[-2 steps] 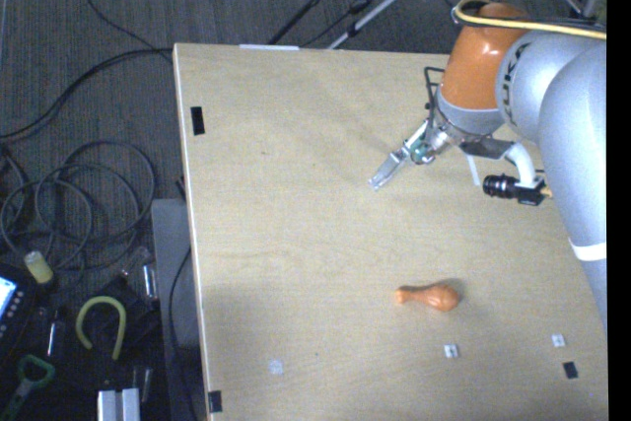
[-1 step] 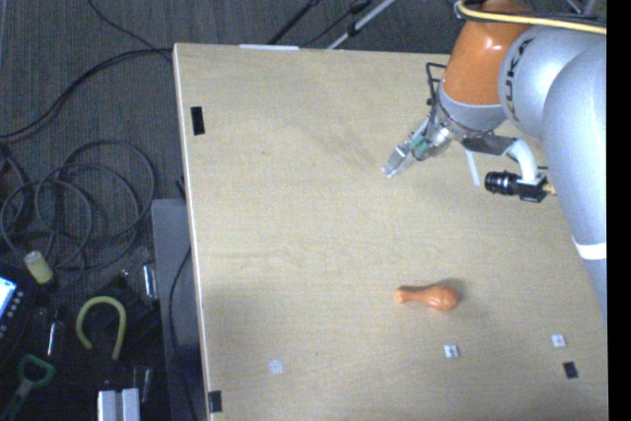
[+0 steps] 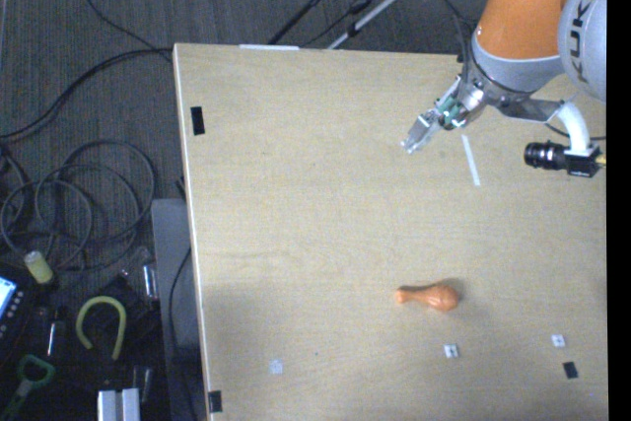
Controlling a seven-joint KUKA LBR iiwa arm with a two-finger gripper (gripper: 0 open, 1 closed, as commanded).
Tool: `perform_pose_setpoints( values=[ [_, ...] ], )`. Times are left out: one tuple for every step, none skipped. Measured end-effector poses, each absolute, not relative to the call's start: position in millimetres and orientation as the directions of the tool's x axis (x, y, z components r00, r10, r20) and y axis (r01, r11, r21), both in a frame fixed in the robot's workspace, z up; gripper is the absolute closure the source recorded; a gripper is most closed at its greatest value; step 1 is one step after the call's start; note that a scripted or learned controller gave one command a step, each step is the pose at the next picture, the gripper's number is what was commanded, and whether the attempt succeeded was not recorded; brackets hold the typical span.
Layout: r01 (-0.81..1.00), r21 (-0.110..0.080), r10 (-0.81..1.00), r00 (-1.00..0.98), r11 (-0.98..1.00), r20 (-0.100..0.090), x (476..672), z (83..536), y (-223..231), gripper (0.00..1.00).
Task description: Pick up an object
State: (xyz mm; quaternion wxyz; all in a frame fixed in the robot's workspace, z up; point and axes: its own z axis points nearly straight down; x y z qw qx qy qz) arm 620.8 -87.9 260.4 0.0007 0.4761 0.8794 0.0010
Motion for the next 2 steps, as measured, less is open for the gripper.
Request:
perform_pose_setpoints(
  values=[
    [0.896,-0.001,0.896,-0.445,0.445,0.002,652.4,184.5,-58.9,1.00],
    [0.684,0.000,0.684,-0.729,0.729,0.000,651.6,183.8,-85.2,1.00]
  ],
)
